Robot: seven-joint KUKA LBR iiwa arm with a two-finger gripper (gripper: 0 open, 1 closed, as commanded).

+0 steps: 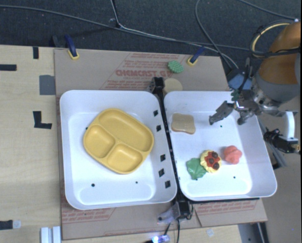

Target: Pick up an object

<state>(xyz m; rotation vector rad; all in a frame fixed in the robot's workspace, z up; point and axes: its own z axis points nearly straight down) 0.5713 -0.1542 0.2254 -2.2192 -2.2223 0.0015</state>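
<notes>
The right bin (252, 186) holds a tan slice of toast (183, 123) near its upper left, a green leafy piece (195, 168), a yellow and red pizza-like piece (211, 160) and a red tomato-like piece (231, 154) lower down. My gripper (228, 114) hovers over the upper right part of that bin, to the right of the toast and above the red piece. Its two dark fingers are spread apart with nothing between them.
The left bin (75, 186) carries a yellow divided plate (118, 140). A small green object (175, 66) and a pale disc (173, 84) lie on the cardboard behind the bins. Cables run across the dark floor at the back.
</notes>
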